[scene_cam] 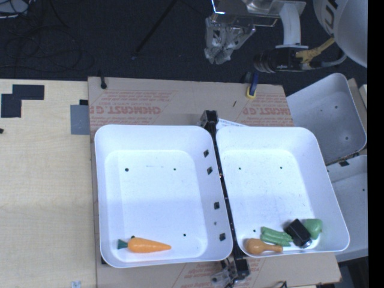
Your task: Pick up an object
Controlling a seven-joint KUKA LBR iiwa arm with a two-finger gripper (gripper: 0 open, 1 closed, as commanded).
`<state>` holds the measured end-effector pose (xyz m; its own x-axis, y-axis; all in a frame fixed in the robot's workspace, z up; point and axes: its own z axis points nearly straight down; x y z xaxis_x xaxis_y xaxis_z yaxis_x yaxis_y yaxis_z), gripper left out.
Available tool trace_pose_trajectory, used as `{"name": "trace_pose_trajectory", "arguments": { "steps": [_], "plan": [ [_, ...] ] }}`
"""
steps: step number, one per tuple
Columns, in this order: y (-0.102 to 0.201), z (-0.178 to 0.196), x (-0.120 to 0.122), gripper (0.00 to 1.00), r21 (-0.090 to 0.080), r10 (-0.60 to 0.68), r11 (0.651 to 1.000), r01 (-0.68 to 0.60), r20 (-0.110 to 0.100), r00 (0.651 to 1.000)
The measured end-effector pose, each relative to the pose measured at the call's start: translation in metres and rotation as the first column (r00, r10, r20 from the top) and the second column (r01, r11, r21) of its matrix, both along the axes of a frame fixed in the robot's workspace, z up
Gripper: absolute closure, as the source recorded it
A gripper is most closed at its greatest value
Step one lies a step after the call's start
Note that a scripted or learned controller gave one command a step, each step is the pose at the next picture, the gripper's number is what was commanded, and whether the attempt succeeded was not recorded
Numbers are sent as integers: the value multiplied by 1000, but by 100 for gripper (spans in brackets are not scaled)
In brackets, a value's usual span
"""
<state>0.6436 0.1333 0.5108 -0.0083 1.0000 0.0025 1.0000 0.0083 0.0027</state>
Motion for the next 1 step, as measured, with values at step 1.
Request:
{"name": "trace_pose_trajectory", "arguments": {
  "steps": [1],
  "plan": [
    [72,28,0,100,-1,-2,1000,2,-3,1000]
  ]
}}
